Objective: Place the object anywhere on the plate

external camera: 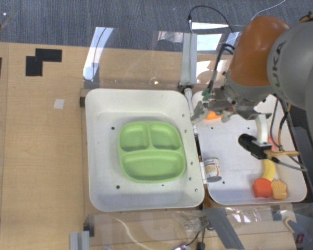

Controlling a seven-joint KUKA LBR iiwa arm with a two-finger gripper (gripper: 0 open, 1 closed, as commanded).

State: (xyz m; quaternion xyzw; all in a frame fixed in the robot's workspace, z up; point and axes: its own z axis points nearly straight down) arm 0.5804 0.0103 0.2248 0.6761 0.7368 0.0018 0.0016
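The grey arm with its orange band (261, 51) stands highest, over the far end of the right shallow white bin (235, 191). Its gripper (211, 108) hangs at that bin's far left corner; how far open it is cannot be told. A small orange object (213, 116) lies just beneath it; no grasp is confirmed. A small labelled can (212, 169) rests by the left wall. A yellow banana (269, 170), a red rounded item (261, 187) and a tan item (279, 190) cluster at the near right. The green three-compartment plastic plate (151, 151) sits centred in the left shallow white bin (101, 139).
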